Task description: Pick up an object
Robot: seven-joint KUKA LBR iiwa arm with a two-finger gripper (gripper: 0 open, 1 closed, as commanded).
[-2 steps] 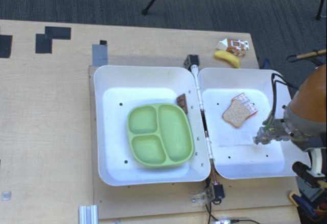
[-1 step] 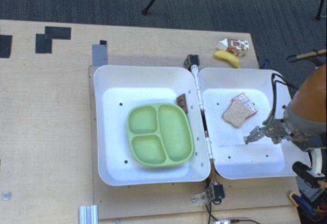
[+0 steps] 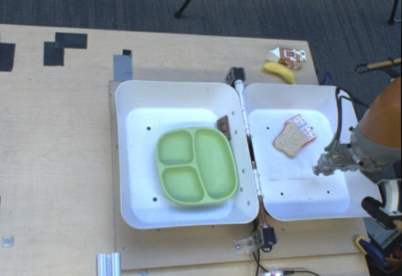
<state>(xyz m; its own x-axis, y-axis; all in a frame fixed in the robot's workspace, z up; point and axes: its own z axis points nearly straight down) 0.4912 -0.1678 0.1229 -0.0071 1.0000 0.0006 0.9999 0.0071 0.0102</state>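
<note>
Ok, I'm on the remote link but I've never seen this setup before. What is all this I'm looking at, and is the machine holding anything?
You are looking down at a slant from one fixed camera above a wooden bench. Two shallow white bins sit side by side on it. The left bin holds a green plate with three compartments, and a small brown thing lies by its right wall; I cannot tell what it is. The right bin holds a slice of bread with a small red and white packet next to it. Behind the bins, on the bench, lie a banana and a small carton.

The machine is a robot arm coming in from the right. Its gripper hangs over the right bin's right side, apart from the bread. Nothing shows between its fingers.
</note>
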